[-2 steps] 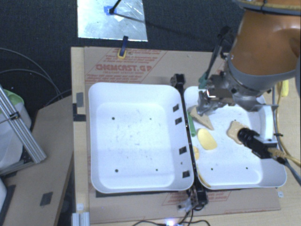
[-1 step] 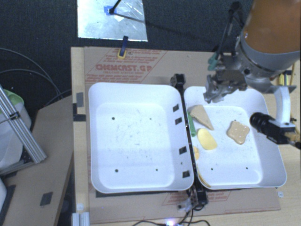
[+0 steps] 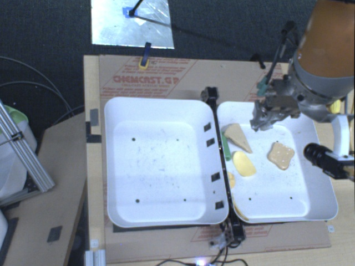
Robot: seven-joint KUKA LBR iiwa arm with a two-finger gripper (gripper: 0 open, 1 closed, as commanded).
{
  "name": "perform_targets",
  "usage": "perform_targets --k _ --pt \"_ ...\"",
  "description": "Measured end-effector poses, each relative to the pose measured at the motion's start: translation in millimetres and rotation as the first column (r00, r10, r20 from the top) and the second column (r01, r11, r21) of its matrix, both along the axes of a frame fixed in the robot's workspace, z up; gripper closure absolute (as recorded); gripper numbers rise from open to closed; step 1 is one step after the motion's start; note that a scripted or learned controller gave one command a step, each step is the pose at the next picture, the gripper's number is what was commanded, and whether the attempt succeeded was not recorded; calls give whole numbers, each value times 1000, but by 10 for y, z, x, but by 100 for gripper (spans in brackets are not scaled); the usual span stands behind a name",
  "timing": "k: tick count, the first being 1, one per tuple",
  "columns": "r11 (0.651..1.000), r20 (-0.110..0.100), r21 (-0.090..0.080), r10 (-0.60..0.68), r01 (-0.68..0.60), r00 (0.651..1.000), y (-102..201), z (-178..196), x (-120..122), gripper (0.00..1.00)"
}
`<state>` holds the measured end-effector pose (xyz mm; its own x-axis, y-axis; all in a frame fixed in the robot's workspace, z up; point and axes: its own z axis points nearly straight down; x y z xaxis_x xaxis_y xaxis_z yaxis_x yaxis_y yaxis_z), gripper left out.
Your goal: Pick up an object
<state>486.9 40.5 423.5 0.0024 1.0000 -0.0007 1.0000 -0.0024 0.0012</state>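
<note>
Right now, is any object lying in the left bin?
No. The left bin holds nothing; the wedge, yellow piece and toast piece lie in the right bin.

Even overhead light, soft shadows, slight blur; glare on the metal sheet.

Beneath my bench lies dark carpet, where a shiny metal sheet rests with a thin black rod slanting across it. A brown board printed with red letters tops the bench. At my far side stand slanted aluminium rails and loose grey cables.
</note>
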Motion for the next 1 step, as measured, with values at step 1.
perform_targets --k 1 --pt "1000 1 0 0 0 1000 -323 -156 1 100"
